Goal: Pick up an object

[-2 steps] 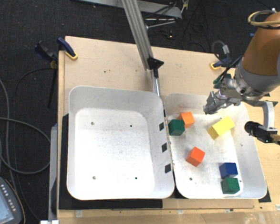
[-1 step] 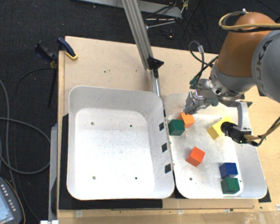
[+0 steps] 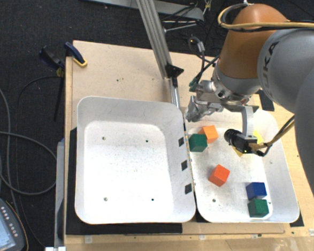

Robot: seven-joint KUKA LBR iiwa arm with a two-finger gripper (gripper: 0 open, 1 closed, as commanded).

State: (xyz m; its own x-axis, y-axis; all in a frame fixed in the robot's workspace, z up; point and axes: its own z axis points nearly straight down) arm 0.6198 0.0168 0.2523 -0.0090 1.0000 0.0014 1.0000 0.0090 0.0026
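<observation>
Blocks are what I have to choose from, and all that I can see lie in the right bin (image 3: 285,203). A green block (image 3: 197,143) sits near that bin's left wall, with a light orange block (image 3: 210,133) touching or just beside its upper right corner. A deeper orange block (image 3: 219,175) lies alone near the middle of the bin floor, well apart from those two. Toward the near right corner I see a blue block (image 3: 256,190) and a second green block (image 3: 258,208) just beside it, the green one nearer to me. A bit of yellow (image 3: 256,139) peeks out behind the black fitting on the arm; I cannot tell what it is.

The gripper (image 3: 194,115) hangs over the far left part of the right bin, just above and to the left of the green and light orange pair. From my view its tip is a grey blur against the bin wall, and I cannot tell how the hand stands or whether anything is in it. No block looks lifted; each seems to rest on the bin floor.

The arm (image 3: 291,51) comes in from the right, its orange band (image 3: 249,37) high over the bin's far edge.

The left bin (image 3: 86,144) lies beside the right one, their walls meeting down the middle. A blue and yellow clamp (image 3: 71,54) grips the bench's (image 3: 123,71) far left corner.
</observation>
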